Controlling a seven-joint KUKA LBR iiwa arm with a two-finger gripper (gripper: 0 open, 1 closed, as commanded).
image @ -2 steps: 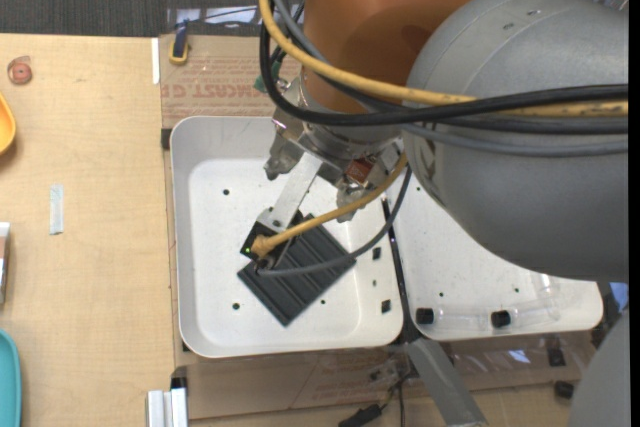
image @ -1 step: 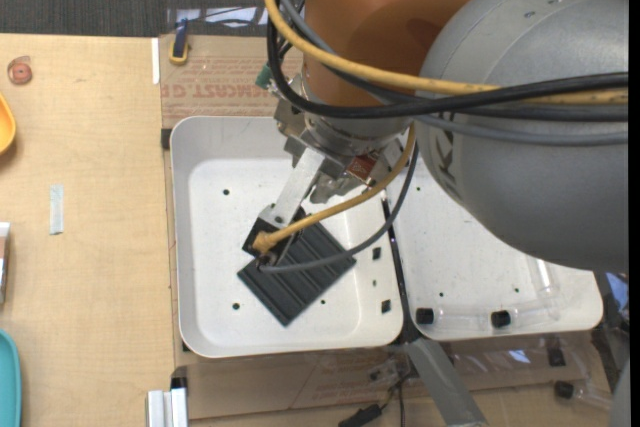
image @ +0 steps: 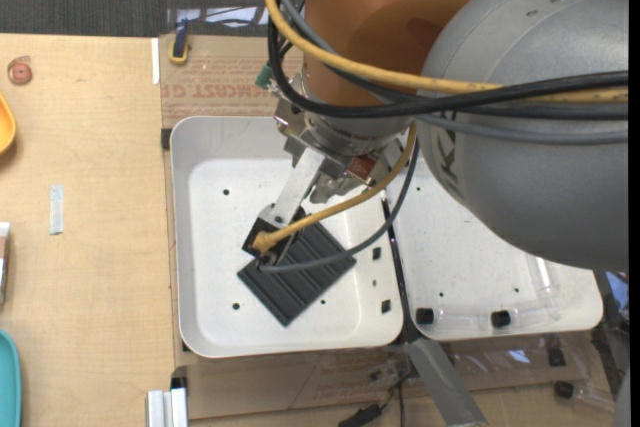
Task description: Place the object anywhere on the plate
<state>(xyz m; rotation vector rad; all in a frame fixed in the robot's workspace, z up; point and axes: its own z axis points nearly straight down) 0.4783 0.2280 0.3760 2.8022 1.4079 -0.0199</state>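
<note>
The arm (image: 520, 115) reaches over the left bin (image: 185, 245) on the desk (image: 80, 165). Behind this bin, a cardboard strip (image: 215, 80) carries red print that is not legible. A dark ribbed slab (image: 300, 280) lies flat on the bin floor, right of centre, with its long axis running near-left to far-right. The pincer (image: 335, 167) hangs over the bin's far-right part, beyond the slab. Whether it is spread or pressed together cannot be told.

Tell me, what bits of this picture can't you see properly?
Camera view:
- Right bin: mostly covered by the grey arm.
- Dark ribbed slab in the left bin: its upper corner is hidden under the arm's end.
- Orange thing and teal thing: cut off by the left edge.
</note>
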